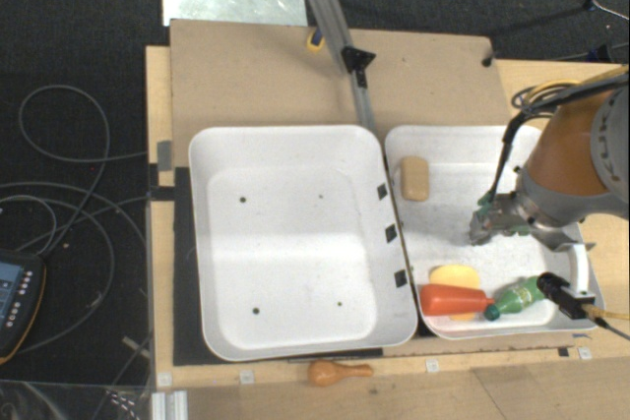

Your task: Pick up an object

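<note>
the likeliest failure, as i judge it, is a close on bare bin floor: the gripper (484, 229) hangs in the right bin (448, 174) with nothing visibly between its tips, and whether they are spread or pressed together i cannot tell. the candidate objects all sit off its line: the tan block (414, 178) up and to the left of the tips, the yellow piece (456, 275), orange carrot (453, 300) and green bottle (514, 297) below them. the arm (576, 162) reaches in from the right, wrist bent downward
</note>
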`<action>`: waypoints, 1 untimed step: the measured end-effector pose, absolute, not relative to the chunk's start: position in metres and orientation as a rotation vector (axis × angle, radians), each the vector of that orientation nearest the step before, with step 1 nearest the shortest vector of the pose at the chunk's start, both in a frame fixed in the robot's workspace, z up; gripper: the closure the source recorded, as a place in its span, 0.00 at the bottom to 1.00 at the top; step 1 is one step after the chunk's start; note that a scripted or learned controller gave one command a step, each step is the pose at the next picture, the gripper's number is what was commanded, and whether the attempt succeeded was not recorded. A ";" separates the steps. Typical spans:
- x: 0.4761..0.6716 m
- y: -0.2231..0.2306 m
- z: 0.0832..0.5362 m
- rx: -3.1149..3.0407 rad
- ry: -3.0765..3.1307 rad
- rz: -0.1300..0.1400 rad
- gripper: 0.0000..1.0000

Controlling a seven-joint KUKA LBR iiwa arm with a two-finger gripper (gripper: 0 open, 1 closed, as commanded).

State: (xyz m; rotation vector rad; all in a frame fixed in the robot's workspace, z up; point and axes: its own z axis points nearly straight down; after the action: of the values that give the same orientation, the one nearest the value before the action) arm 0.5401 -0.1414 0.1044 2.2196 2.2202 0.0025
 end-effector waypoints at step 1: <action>0.541 -0.144 0.169 2.213 2.221 0.006 1.00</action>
State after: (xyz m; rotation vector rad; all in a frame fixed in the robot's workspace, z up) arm 0.5411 -0.1436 0.1687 2.2126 2.2208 0.0061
